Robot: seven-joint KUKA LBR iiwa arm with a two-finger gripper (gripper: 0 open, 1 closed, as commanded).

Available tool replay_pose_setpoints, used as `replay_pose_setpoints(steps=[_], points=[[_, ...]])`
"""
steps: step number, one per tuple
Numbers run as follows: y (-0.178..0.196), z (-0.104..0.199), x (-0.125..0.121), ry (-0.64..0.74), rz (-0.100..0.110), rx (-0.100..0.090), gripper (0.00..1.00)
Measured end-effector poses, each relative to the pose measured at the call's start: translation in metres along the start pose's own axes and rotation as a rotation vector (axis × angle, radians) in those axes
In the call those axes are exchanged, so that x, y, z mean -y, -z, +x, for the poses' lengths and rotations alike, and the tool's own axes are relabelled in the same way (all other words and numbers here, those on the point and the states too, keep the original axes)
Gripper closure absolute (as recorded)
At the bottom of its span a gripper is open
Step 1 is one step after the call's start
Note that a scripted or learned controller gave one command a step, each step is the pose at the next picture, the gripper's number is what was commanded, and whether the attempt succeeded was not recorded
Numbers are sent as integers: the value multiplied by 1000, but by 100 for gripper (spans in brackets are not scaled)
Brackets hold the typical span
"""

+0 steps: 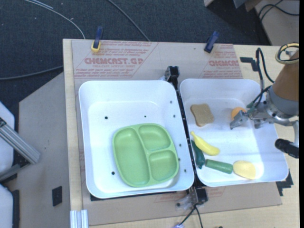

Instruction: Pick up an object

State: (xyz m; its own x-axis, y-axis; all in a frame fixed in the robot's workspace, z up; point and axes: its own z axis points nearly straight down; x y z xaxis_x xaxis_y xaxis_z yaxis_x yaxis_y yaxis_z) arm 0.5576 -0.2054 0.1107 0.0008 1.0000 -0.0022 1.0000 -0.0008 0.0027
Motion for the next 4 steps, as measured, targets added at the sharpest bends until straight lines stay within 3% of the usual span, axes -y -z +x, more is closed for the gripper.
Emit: replay_pose_setpoints(steps=[1,2,3,4], points=[[9,0,-1,0,-2,1,100],[69,-4,-8,2,-3,1,100],[105,-5,-9,2,-4,1,100],[100,49,8,6,6,-6,100]])
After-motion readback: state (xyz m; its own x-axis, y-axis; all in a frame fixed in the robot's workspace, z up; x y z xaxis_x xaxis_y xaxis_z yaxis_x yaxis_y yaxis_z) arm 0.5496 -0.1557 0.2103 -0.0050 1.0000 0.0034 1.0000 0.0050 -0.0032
